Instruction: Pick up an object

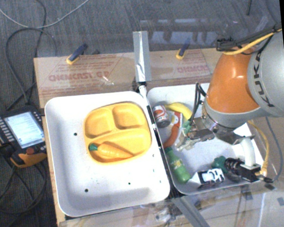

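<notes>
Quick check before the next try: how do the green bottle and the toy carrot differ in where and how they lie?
The green bottle lies in the right bin, against its left wall; the toy carrot lies in the yellow divided tray in the left bin. The bottle points roughly up-down in the view; the carrot lies nearly crosswise. The bottle is green throughout; the carrot is orange with a green top. Both lie flat, apart from the gripper.

The bench (53, 84) bears the left bin (69, 193) beside the right bin (209, 176).
</notes>
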`<state>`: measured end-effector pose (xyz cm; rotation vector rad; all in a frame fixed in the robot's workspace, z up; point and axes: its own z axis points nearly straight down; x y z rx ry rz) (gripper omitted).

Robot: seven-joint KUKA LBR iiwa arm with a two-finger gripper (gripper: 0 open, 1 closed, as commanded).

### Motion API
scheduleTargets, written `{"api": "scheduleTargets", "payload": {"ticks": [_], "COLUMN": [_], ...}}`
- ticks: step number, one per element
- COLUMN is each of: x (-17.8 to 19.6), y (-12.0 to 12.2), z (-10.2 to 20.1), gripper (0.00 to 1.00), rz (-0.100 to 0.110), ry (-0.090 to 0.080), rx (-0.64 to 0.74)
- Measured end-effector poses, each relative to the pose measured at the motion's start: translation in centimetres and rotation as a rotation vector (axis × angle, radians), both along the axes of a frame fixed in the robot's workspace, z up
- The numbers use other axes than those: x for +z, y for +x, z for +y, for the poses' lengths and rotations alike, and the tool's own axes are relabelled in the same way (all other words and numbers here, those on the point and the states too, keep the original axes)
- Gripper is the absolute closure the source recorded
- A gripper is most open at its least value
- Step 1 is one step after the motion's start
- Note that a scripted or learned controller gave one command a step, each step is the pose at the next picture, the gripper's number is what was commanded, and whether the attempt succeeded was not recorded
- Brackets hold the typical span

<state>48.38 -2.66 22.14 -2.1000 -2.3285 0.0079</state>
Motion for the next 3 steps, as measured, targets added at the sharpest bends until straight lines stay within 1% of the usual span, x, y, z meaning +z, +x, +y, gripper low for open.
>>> {"api": "scheduleTargets", "payload": {"ticks": [1, 2, 3], "x": [-1.9, -1.9, -3.0], "y": [-0.1, -0.1, 12.0], "z": [-0.8, -0.7, -5.4], "gripper": [1.0, 0.0, 0.0], "rz": [0.002, 0.002, -0.002], "ry": [-0.001, 0.0, -0.004], "rx": [-0.061, -0.06, -0.112]}}
